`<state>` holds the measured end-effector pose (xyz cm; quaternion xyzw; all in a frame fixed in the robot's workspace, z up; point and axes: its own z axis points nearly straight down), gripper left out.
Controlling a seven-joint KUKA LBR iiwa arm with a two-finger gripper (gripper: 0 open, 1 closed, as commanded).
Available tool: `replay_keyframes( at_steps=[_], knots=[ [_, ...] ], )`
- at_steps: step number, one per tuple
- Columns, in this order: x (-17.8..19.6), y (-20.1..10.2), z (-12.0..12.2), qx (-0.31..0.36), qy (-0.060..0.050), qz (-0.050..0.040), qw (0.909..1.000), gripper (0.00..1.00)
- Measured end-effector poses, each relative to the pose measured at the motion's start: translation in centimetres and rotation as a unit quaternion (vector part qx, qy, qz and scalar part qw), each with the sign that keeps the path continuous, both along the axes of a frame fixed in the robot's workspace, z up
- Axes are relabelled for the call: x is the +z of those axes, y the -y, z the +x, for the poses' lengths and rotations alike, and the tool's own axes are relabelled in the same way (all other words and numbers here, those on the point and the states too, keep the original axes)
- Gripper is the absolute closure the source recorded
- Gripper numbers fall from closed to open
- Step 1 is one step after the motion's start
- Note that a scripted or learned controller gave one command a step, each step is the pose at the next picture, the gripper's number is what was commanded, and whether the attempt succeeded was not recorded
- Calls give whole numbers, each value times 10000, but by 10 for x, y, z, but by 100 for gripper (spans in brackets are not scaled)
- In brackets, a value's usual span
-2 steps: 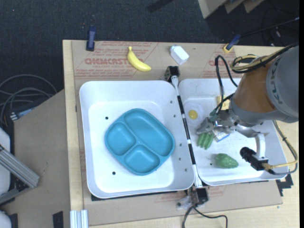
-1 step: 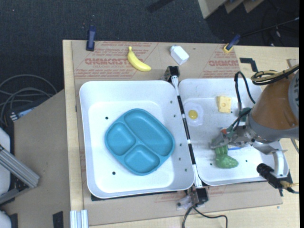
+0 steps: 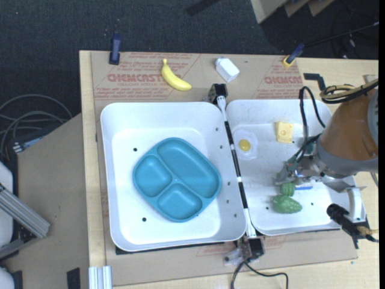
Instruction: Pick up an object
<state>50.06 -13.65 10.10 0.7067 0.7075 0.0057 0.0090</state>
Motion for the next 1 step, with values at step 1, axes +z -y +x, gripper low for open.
replay_keyframes(
  at_steps=[1],
  knots=[
    [84,-61,45,3,-97,26,10000,100]
  ],
)
